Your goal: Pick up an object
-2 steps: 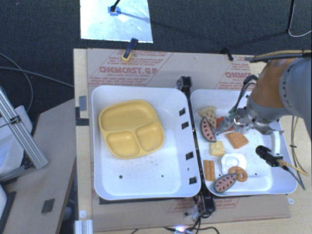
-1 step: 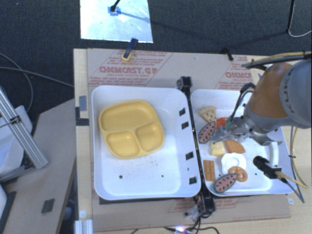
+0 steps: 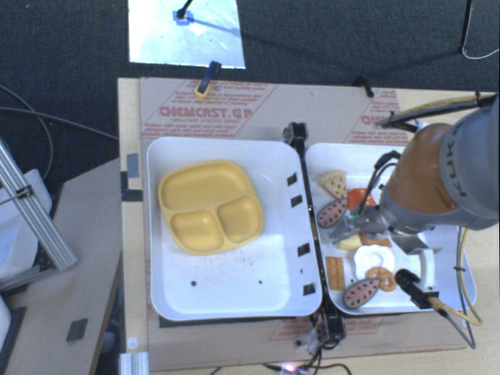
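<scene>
The arm is down in the right bin, and no toy is lifted yet.
You see the claw (image 3: 361, 223) low among the toy food by the bin's left wall, close to a spotted sausage (image 3: 333, 212) and a yellow piece (image 3: 349, 242). You cannot tell how wide it is.

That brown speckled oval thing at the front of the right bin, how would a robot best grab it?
Probably across its narrow middle, coming straight down from above. The speckled oval piece lies flat and slanted, its long axis running lower-left to upper-right, so the fingers would close across the short width. The pretzel touches its upper right end, so gripping nearer the middle looks safer.
</scene>
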`<state>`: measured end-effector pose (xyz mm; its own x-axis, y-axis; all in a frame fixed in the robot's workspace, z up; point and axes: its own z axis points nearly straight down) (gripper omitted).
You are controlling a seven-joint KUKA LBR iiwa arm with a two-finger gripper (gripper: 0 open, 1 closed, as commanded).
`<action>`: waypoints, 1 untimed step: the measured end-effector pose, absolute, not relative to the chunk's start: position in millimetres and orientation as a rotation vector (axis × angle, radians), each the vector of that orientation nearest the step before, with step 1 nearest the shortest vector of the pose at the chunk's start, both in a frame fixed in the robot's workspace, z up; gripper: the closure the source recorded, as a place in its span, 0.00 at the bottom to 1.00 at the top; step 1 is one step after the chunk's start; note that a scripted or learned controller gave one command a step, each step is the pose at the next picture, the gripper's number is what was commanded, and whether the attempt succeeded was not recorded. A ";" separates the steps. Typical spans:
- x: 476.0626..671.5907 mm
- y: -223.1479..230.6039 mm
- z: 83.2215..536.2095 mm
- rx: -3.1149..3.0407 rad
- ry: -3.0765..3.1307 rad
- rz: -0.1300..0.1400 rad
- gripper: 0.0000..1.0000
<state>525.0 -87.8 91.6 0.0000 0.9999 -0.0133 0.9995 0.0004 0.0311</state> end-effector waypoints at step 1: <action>568.2 -89.0 121.7 2.211 2.222 0.007 0.00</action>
<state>568.2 -89.0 121.7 -0.0049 1.0000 -0.0016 1.0000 0.0050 0.0080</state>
